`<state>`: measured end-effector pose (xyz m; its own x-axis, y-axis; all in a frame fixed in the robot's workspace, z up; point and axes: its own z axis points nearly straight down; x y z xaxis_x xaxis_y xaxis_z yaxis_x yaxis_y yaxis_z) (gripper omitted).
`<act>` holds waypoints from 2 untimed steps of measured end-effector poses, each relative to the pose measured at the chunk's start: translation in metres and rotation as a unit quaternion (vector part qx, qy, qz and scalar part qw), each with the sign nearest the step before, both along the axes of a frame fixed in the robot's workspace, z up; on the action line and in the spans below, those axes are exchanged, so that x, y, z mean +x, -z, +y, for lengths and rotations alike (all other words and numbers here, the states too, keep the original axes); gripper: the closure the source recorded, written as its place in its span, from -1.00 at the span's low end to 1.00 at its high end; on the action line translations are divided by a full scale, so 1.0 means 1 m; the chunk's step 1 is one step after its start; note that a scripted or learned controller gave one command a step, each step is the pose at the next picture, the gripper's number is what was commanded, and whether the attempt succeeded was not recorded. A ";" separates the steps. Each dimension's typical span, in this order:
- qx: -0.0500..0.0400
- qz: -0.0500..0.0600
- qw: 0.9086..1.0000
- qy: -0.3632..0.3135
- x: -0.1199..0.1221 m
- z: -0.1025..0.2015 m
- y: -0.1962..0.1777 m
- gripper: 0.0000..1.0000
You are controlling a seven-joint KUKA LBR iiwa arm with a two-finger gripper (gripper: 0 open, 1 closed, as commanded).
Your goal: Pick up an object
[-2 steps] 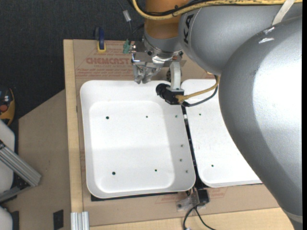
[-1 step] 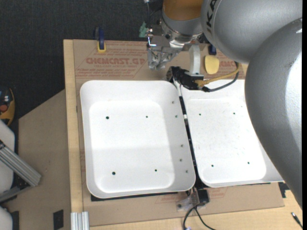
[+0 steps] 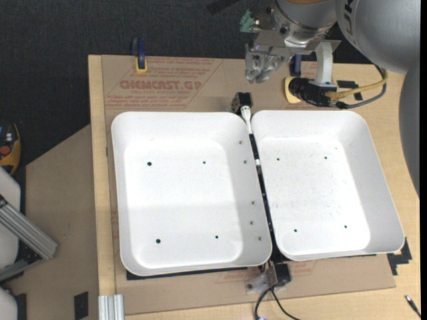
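1. Gripper (image 3: 261, 69) hung at the upper centre of the frame, past the far rims of both bins; whether it was open or shut could not be told, and nothing was seen in it.
2. Arm (image 3: 373, 12), grey with an orange band, reached in from the upper right corner.
3. Left bin (image 3: 127, 199) and right bin (image 3: 377, 192) lay side by side, touching along a dark centre seam.
4. No object to pick could be made out in either bin; their floors showed small dark dots.
5. Brown board (image 3: 167, 82) with red lettering lay beneath the bins.
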<state>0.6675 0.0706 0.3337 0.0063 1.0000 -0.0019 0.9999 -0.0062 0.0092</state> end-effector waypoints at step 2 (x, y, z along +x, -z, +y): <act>0.001 0.000 1.000 -0.002 0.000 0.062 0.010 1.00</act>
